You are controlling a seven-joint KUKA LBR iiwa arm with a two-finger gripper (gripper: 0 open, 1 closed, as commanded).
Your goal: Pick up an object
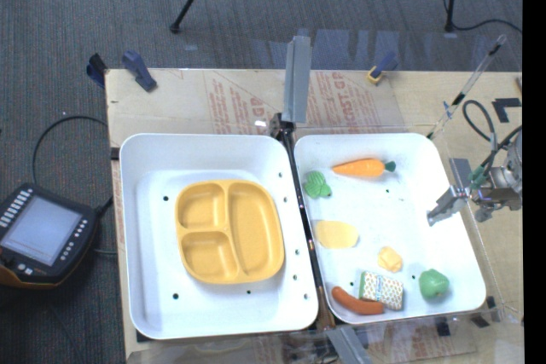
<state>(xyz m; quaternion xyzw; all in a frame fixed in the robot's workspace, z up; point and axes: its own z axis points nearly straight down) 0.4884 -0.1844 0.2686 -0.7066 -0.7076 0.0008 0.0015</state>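
The right bin (426, 151) holds several toy foods. An orange carrot (360, 169) lies at the back, with a green leafy piece (316, 184) to its left. A flat yellow piece (336, 234) and a small yellow lump (390, 258) lie mid-bin. Along the front are a red sausage (357, 302), a patterned box (381, 290) and a green pepper (433, 284). My gripper (450, 193) hangs over the bin's right rim, open, with nothing between its fingers. It is well clear of every object.
The left bin (145, 183) holds a yellow divided plate (229, 231). A grey upright post (297, 85) stands behind the joint of the two bins. Cables and a thin rod (471, 89) lie at the back right. A teach pendant (41, 233) sits on the floor at the left.
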